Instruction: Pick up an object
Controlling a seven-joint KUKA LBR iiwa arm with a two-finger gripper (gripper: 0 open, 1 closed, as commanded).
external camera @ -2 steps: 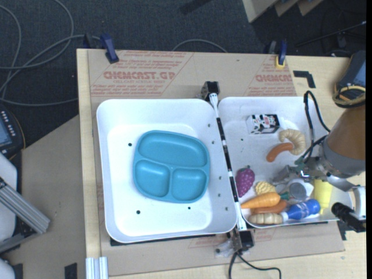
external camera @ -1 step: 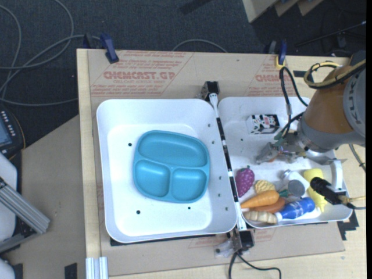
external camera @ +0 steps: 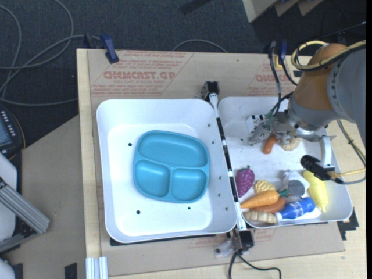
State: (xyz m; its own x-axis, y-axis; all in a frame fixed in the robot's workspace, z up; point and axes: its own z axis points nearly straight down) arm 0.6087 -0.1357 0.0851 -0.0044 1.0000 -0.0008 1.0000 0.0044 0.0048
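My gripper (external camera: 264, 133) is down in the upper part of the right bin (external camera: 239, 113), under the grey arm with its orange band (external camera: 317, 83). A small orange-red sausage-shaped toy (external camera: 268, 145) lies directly at the gripper's tip, touching or nearly touching it. A beige round toy (external camera: 289, 143) sits just to its right. Whether the gripper has hold of anything is not visible.
The right bin's lower half holds purple grapes (external camera: 244, 181), a carrot (external camera: 261, 199), a yellow banana (external camera: 318, 192), a blue bottle (external camera: 297, 208), a grey cup (external camera: 295, 187) and a bread piece (external camera: 260, 217). A blue divided plate (external camera: 171, 165) lies in the left bin (external camera: 110, 156).
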